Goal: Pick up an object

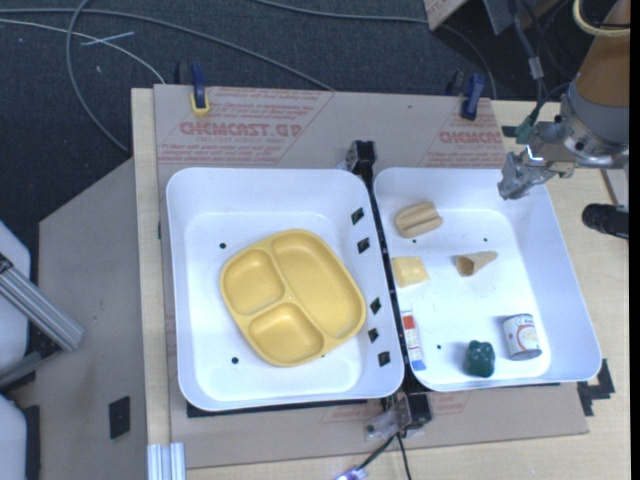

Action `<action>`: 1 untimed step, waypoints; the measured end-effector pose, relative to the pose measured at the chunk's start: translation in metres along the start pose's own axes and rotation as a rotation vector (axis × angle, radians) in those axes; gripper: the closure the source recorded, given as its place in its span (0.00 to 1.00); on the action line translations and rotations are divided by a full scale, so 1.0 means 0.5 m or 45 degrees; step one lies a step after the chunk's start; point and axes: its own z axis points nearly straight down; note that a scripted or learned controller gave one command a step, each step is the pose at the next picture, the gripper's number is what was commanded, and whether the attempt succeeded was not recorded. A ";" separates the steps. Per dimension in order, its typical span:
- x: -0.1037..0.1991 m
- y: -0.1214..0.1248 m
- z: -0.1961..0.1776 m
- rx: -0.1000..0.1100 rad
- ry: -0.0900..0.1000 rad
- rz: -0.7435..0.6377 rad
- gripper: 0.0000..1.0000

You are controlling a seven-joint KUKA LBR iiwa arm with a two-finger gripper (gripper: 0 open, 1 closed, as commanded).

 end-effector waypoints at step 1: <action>0.116 -0.001 0.002 0.007 0.005 -0.007 1.00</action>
